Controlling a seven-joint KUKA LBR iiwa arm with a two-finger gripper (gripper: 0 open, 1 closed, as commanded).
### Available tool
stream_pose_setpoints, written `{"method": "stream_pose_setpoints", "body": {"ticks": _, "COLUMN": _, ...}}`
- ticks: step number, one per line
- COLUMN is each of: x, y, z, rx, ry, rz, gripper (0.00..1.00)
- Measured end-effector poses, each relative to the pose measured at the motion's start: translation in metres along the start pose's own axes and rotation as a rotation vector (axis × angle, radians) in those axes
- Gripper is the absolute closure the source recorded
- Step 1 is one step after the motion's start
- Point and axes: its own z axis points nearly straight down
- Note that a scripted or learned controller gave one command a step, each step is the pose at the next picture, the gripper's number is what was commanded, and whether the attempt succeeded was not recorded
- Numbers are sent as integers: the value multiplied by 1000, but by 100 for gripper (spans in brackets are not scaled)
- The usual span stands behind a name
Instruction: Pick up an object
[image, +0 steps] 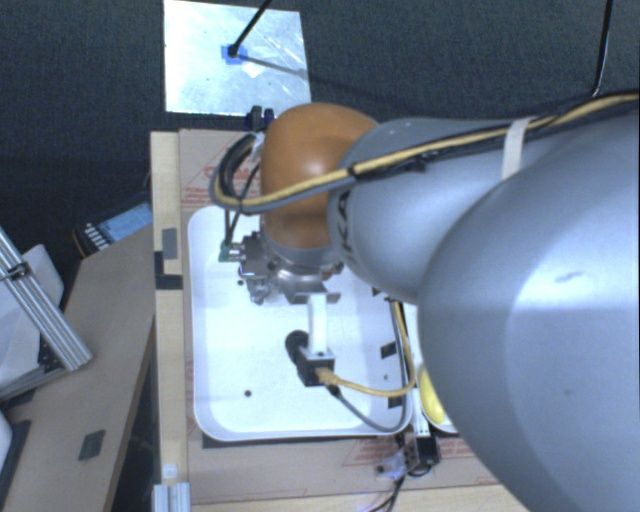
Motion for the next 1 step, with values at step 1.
{"method": "stream_pose_setpoints", "body": {"ticks": 1, "x": -5, "y": -65, "z": -13, "rx": 10, "ry": -1, "rz": -2, "gripper": 100}}
